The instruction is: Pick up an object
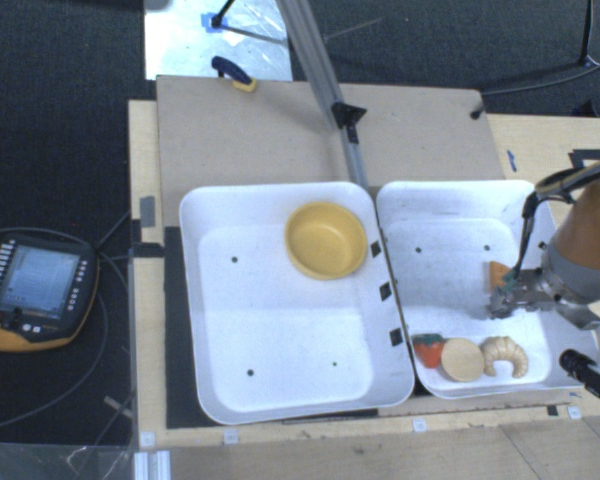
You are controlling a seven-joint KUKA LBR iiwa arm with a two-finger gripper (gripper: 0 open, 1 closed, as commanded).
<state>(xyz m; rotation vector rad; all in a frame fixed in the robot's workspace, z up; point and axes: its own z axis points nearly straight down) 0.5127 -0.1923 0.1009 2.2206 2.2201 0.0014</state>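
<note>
While I cannot tell how the gripper (pixel 502 303) is set, it hangs low in the right bin (pixel 450 223), with a small orange piece (pixel 498 271) just beyond it. Toward the bench front from it lie a croissant (pixel 507 355), a tan round disc (pixel 462 360) and a red tomato-like piece (pixel 427 347), near one another. I judge the orange piece the likeliest target; I'd centre over it before descending. Far off, in the left bin (pixel 280 368), sits a yellow bowl (pixel 326 239).
</note>
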